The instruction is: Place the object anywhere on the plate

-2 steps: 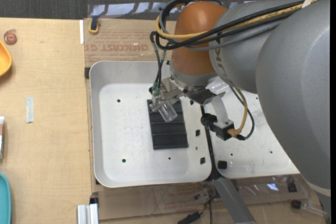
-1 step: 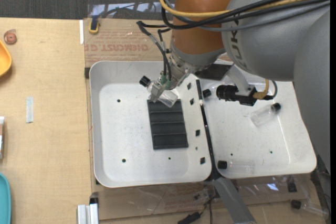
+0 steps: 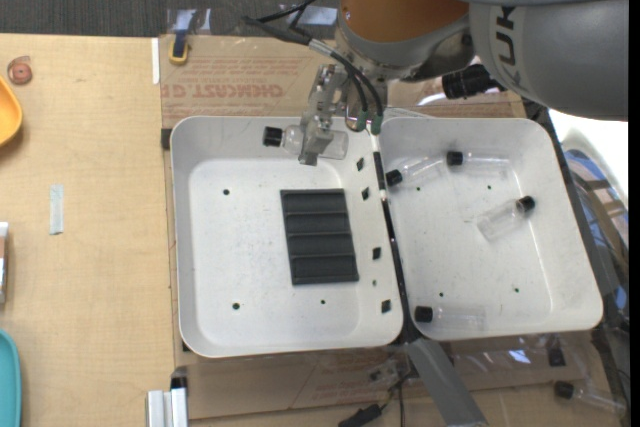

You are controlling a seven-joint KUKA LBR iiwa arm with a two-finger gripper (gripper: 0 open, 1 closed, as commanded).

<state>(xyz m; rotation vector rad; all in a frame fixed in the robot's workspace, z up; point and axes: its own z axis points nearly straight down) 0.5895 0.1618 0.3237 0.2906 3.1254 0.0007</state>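
Note:
A black ridged plate (image 3: 319, 237) lies flat in the middle of the left bin (image 3: 215, 315). My gripper (image 3: 312, 147) hangs over the back of that bin, just beyond the plate's far edge. It is shut on a clear vial (image 3: 287, 138), which lies sideways between the fingers. The vial's black cap (image 3: 271, 136) sticks out to the left. The vial is held a short way behind the plate, not over it.
The right bin (image 3: 560, 315) holds several more clear vials with black caps, such as one (image 3: 505, 215) at its centre and one (image 3: 423, 314) by its front left corner. A cardboard sheet (image 3: 240, 80) lies behind the bins. The arm's grey and orange body fills the top right.

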